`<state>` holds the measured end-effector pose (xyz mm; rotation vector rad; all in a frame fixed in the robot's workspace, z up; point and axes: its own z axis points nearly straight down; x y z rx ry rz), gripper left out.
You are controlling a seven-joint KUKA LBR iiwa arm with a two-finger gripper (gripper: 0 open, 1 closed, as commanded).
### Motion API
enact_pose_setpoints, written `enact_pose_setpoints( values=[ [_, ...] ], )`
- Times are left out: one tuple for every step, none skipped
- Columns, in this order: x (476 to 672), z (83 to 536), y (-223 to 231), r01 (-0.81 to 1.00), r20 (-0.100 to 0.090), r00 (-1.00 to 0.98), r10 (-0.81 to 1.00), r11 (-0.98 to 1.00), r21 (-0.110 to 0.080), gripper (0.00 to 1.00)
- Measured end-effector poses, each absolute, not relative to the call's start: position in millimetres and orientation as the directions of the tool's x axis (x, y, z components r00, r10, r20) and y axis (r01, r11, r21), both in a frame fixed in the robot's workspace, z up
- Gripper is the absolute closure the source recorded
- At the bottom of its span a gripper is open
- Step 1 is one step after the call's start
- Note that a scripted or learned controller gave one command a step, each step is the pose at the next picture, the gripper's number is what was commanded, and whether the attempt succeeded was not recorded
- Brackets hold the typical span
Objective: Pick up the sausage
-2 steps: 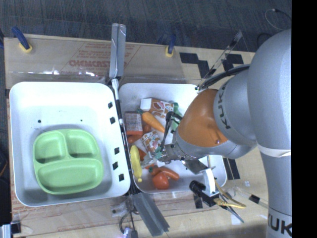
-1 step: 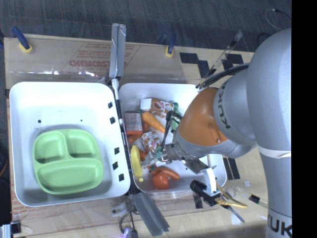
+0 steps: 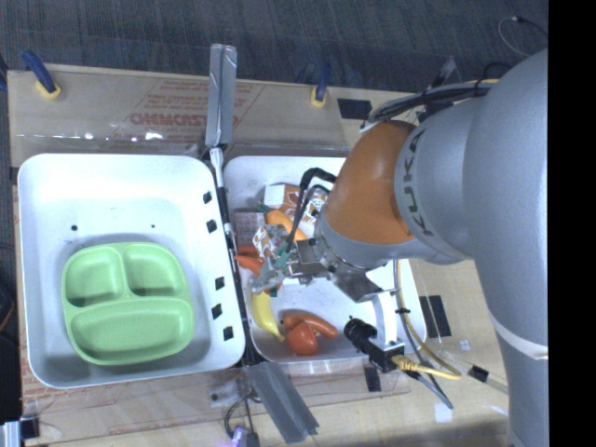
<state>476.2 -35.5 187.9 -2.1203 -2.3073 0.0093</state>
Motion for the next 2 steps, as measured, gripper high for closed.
enact_pose_setpoints(
  values=[
    [480.1,271,37,0.99,0.0,-0.138,0.99,0.138,-0.009,1.0],
    [475.6,251,96,0.9,0.003,-0.436,0.9,0.436,-0.012,1.0]
  ],
)
